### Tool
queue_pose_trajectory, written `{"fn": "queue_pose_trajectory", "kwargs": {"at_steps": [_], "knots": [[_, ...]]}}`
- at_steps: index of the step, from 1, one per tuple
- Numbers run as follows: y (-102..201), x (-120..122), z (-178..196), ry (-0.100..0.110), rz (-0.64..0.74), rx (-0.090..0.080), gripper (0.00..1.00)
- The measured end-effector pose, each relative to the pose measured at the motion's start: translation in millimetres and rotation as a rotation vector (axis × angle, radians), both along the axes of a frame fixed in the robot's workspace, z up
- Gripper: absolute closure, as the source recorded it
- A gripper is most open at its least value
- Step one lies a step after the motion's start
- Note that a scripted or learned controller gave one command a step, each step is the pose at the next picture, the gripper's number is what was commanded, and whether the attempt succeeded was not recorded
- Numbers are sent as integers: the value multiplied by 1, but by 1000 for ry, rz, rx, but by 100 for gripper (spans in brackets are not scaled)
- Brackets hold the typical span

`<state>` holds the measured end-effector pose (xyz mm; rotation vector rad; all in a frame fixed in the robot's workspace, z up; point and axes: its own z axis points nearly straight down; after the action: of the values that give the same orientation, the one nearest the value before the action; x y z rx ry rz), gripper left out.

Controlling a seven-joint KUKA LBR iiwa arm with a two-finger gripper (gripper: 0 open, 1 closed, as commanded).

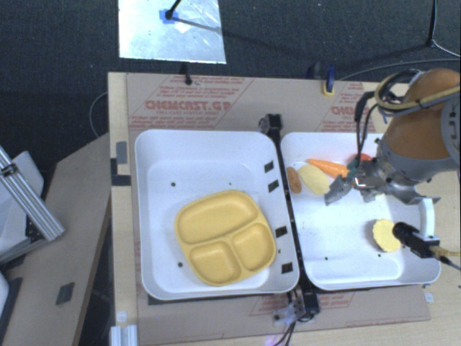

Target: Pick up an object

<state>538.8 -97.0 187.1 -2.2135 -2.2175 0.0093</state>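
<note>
Overhead, slanted view of a bench with two shallow white bins side by side. The left bin [155,150] holds one yellow divided plate [225,235] with three compartments, lying flat near the bin's middle.

The right bin [346,265] holds small toy foods. Against its far left part, three pieces lie close together. They are an orange toy carrot [326,167], a pale yellow piece [314,179] touching the carrot's near side, and a small brown piece [294,180] beside the bin wall. The brown one is too small to name with confidence and is possibly a toy sausage. A yellow round piece [383,234] lies apart from them, toward the near right of the bin.

The grey arm [425,128] reaches in from the right. Its gripper [351,192] hangs low over the right bin, just right of the carrot and the pale yellow piece. The two fingers are spread apart with bare white bin floor between them, so nothing is grasped.

Nothing has been picked up yet, and the step in hand looks like lining up on a target. The carrot and the pale piece are the nearest candidates. Because they touch, a good grasp would centre on one piece only. The fingers should straddle its narrow width and go down fully before closing, so the neighbour is not nudged or pinched. The lone round piece offers a cleaner approach, though it looks flat and low.
</note>
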Motion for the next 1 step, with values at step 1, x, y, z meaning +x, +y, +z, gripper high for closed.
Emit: {"fn": "queue_pose_trajectory", "kwargs": {"at_steps": [1], "knots": [[0,3,5,-11,2,-2,0]]}}
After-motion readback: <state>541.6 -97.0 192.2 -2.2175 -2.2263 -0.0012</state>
